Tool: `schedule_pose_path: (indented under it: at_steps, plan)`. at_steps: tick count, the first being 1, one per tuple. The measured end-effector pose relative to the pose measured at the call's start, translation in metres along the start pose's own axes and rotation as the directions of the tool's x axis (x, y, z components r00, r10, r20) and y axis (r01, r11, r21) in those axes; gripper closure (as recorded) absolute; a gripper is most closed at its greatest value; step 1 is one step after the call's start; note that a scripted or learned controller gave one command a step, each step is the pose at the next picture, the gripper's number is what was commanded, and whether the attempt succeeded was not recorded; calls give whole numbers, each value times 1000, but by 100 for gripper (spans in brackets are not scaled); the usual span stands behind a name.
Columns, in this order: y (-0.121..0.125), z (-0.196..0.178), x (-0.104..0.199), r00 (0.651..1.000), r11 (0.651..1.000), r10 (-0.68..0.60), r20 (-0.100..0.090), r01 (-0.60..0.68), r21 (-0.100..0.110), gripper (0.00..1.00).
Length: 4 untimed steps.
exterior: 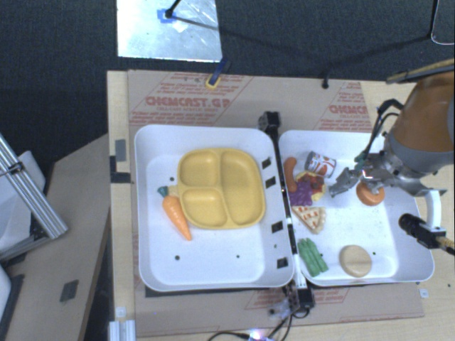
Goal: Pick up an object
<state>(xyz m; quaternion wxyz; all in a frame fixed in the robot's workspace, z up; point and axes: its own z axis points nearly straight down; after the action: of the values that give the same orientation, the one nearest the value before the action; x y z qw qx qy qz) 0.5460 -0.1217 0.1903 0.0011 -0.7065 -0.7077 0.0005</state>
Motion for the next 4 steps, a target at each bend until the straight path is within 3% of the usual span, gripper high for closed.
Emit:
schedule_pose_path:
  at_steps: [2,3,4]
  plan:
    - [5,99,-10,1000,1000,2,2,-2,-8,0]
    - [6,85,-11,1000,1000,1,3,-1,-13,100]
    - [13,38,-18,1000,1000,-2,3,2,-8,100]
